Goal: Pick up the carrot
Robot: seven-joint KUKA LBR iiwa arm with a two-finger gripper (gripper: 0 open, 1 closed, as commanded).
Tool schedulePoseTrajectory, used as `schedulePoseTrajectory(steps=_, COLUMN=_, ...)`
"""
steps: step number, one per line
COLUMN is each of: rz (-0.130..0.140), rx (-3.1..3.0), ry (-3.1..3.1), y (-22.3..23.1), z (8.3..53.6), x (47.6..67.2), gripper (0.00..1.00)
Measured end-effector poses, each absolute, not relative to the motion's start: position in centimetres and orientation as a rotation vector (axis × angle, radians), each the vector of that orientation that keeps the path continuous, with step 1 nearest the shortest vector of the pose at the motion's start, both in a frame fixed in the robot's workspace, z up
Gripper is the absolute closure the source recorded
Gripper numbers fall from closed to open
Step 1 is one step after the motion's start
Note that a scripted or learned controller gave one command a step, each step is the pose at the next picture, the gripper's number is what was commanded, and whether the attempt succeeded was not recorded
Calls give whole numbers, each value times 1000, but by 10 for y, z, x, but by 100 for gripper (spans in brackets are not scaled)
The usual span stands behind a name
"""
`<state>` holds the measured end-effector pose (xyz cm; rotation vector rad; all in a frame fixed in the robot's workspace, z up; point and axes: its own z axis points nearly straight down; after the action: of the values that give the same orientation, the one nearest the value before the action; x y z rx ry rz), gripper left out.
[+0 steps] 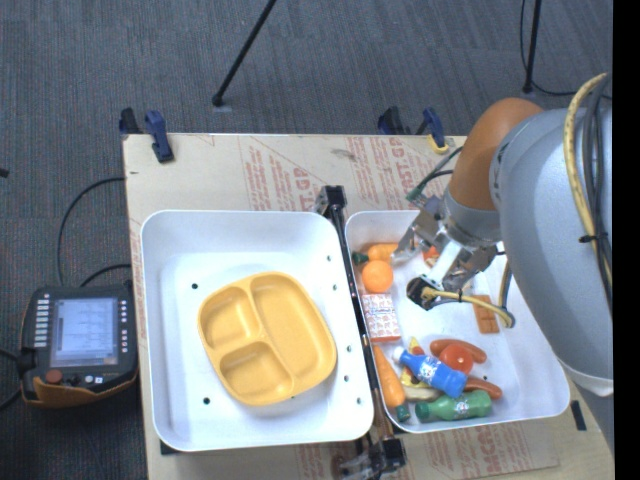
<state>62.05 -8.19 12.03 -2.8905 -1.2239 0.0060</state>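
One carrot [389, 376] lies along the left wall of the right bin [540, 408], low in the frame beside a blue bottle [432, 372]. The gripper [432, 260] hovers higher up, well apart from it, jaws spread and holding nothing. I'd bring it down-frame, line the jaws across the carrot's narrow width, and keep off the wall.

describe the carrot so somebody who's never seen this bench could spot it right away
Look in the right-hand white bin, along its left wall near the front corner. The carrot lies there lengthwise, just below a small red-and-white box. It is the only long, tapering orange piece; the orange is round.
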Motion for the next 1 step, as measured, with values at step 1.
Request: schedulePoseTrajectory(steps=1, rz=6, rx=-2959, ry=-1047, y=-82, z=87, x=618, gripper=0)
